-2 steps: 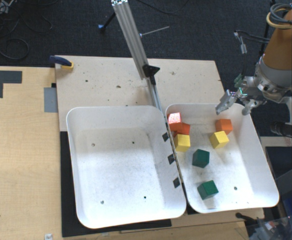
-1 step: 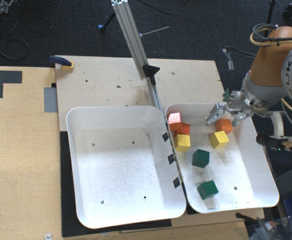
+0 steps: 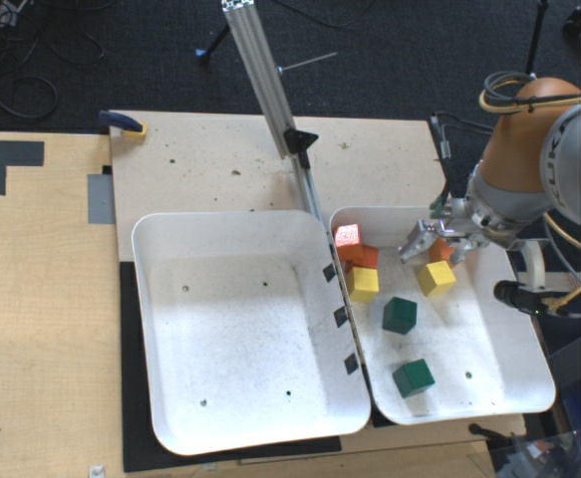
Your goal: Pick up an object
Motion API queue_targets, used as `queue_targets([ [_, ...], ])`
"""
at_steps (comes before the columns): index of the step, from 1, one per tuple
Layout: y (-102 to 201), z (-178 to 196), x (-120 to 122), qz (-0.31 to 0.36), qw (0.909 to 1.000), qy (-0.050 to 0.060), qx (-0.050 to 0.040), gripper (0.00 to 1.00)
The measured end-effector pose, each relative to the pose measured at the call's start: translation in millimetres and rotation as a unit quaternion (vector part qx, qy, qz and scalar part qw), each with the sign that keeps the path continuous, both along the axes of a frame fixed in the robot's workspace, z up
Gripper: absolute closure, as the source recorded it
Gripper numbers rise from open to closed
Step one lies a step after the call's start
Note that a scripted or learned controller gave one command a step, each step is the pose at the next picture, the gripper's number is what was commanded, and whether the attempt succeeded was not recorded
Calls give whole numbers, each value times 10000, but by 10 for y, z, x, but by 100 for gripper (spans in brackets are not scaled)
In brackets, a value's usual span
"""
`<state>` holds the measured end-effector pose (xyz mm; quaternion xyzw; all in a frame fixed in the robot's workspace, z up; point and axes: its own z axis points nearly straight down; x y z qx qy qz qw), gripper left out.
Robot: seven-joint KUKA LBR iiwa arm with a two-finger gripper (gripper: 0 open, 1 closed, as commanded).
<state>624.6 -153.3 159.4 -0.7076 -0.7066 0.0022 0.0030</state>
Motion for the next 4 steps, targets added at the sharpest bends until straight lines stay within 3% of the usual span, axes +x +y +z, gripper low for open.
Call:
queue_targets([
  [1,-46,-376,-7,0,10000,-56,-23,0],
  [2,-56,-248,5,-23,10000,-81,-22,100],
  [4,-145,823,-43,-19,10000,-61,-14,100],
])
